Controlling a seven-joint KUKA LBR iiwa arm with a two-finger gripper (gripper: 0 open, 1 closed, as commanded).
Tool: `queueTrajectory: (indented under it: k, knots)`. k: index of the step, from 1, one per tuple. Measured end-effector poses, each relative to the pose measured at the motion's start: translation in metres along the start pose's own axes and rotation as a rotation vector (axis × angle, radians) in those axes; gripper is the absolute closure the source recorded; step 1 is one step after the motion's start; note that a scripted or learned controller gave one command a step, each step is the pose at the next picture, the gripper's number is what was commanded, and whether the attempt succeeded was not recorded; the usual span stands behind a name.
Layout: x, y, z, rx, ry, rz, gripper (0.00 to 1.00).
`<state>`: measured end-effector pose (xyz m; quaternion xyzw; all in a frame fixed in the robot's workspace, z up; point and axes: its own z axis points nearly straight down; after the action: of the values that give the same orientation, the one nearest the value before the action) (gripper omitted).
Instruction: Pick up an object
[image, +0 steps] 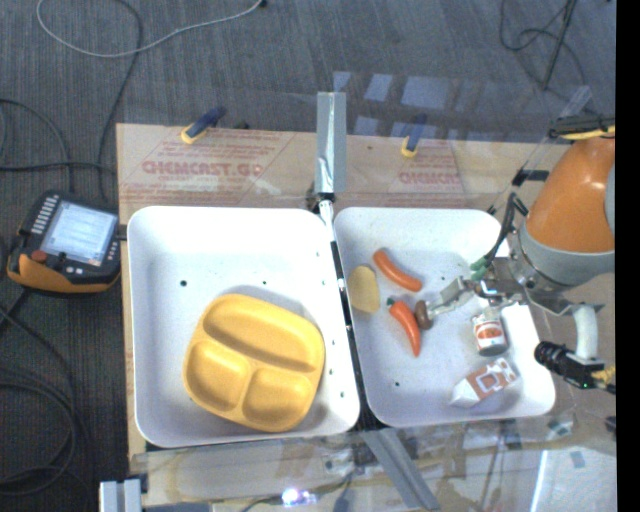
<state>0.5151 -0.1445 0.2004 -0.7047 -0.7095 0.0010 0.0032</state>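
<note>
Pincer (424, 314) low in right bin (440, 225), tip touching upper end of orange chili (405, 325); spread or pressed together, cannot tell. At 4 o'clock, small carton (486, 383), label unreadable; nearer, at 3, another carton (488, 333). At 11, orange sausage (397, 269). At 9, yellow divided tray (255, 362) in left bin (160, 240). Farther, cardboard (200, 168) printed "CHEMCAST GP".

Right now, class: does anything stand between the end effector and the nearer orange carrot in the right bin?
Nothing visible does. The end effector sits right beside the carrot, at its upper right end, with no object between them. The second carrot and the yellow piece lie off to the side.
</note>
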Motion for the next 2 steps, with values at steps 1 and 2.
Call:
queueTrajectory:
  k: [1,2]
  knots:
    - [-0.025,-0.009,0.102,-0.003,0.009,0.089,0.00]
    - [0.044,0.018,0.110,-0.021,-0.007,0.131,0.00]
